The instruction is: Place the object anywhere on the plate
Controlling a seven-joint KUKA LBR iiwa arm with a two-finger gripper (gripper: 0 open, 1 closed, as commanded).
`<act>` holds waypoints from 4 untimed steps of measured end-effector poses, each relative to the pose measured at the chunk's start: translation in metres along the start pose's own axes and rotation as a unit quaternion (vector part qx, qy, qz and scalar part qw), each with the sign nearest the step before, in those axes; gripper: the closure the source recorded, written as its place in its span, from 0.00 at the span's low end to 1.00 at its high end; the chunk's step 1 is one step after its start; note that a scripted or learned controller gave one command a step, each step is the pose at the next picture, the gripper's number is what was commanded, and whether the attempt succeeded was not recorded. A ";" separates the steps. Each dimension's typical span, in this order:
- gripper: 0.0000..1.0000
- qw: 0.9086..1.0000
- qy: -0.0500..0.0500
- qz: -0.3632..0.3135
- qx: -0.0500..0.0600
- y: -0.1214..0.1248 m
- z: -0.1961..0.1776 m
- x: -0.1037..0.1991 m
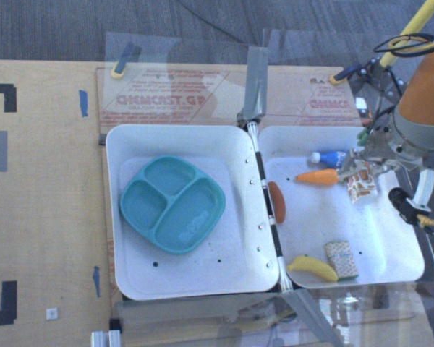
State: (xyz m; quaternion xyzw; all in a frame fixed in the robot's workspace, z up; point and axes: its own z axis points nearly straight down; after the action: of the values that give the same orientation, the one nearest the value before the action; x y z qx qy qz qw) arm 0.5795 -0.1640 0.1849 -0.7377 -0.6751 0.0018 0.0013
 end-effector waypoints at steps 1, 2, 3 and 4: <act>1.00 1.000 0.000 -0.014 -0.001 0.047 -0.007 0.085; 1.00 1.000 0.000 0.003 0.001 0.017 -0.010 0.168; 1.00 1.000 0.000 0.006 0.000 -0.002 -0.051 0.264; 1.00 1.000 -0.001 0.000 0.001 -0.029 -0.014 0.323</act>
State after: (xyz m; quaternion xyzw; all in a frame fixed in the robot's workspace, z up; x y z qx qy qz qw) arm 0.5792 0.1604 0.1991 -0.7378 -0.6750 0.0032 0.0019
